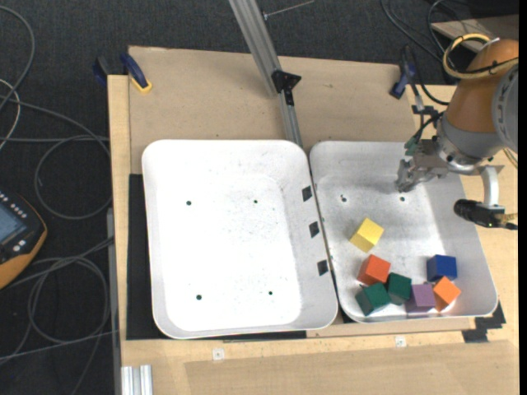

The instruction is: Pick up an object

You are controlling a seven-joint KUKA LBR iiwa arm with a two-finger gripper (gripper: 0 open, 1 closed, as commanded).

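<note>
**Pick not started: nothing grasped, all cubes in right bin**

Largest first:

- Light wooden bench top (pixel 206 97), clamped at the back corners, carrying both bins side by side.
- Shallow white plastic left bin (pixel 156 220): just four small dark dots on the floor. No objects to pick there.
- Shallow white plastic right bin (pixel 329 159): holds every candidate object, clustered toward the near end.
- Grey arm with orange band (pixel 478 97), reaching in from the right over the far end of the right bin.
- Two-finger gripper (pixel 409 177), low over the far part of the right bin floor, well apart from the cubes. Nothing visible between the fingertips, so no hold on anything. Opening width too small and blurred to read; can't tell.
- Small cubes, none lifted:
  - yellow cube (pixel 367 234), alone, nearest the gripper, clear on all sides. Probably the easiest target.
  - red-orange cube (pixel 375 268), just beside the two greens.
  - dark green cube (pixel 399 287) and second dark green cube (pixel 372 298), packed close.
  - purple cube (pixel 422 295), touching or nearly touching the orange cube (pixel 446 290) by the near rim.
  - blue cube (pixel 442 267), just behind the orange one.

Status: done, nothing beyond approach over the correct bin. Left: move toward the near end, descend on a cube, close, lift. Judging the tight cluster as risky for finger clearance.
</note>
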